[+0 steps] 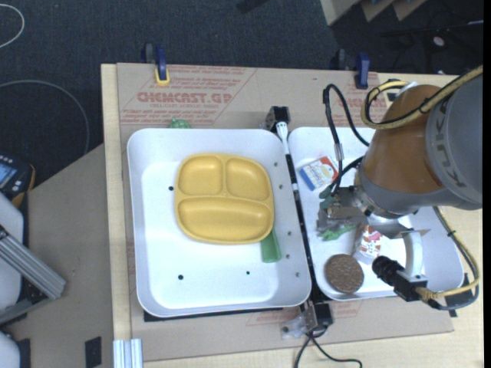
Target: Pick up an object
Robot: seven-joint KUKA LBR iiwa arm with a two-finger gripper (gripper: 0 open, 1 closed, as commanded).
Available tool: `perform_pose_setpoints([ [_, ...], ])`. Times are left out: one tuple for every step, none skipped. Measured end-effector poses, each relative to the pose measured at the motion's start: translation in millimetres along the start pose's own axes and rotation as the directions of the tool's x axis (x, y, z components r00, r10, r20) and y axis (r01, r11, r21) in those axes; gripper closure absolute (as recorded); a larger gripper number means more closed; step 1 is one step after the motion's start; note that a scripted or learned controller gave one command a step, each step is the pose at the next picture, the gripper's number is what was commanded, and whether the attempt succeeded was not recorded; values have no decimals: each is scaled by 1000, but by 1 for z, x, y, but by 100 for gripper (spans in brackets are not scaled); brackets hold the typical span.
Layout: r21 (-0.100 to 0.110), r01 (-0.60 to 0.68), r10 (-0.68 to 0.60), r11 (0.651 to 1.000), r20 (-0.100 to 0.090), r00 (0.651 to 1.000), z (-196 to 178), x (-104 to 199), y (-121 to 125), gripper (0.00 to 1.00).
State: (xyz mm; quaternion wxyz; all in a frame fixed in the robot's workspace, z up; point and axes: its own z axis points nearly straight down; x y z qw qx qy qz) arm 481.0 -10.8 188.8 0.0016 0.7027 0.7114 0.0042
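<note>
Right bin [443, 253], descent stage. My gripper [336, 215] is low over the bin's near-left part, and my own wrist bulk hides the tips. Whether the gripper is spread or closed, I cannot tell, and nothing shows as held. The likeliest target, in my judgement, is the green scrap [331, 234], just below and touching or nearly touching the gripper's lower edge. I can't say whether I'm around it or merely beside it. Other candidates lie close. A blue-and-white packet [315, 172] is just above the gripper, a red-and-white packet [370, 244] just to its right and lower, and a brown disc [344, 273] below it, near the bin's front rim. The step in hand looks like the final lowering before the grasp. The next move calls for settling square over the scrap, closing, then lifting straight up to check that it comes along. The inner wall of the bin runs just left of the gripper, so sideways room there is tight. The packets crowd it above and to the right, so the clear way out is upward. Well away to the left, across that wall, the left bin [153, 205] holds a yellow divided plate [225, 198] with a green piece [270, 248] at its corner.
</note>
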Motion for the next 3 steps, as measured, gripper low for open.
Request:
perform_pose_setpoints([
  [4,-6,6,1000,3,1000,-28,48,0,100],
  [-5,-4,4,1000,0,1000,-139,93,2,100],
  [-10,-4,4,1000,-3,1000,-283,143,6,100],
])
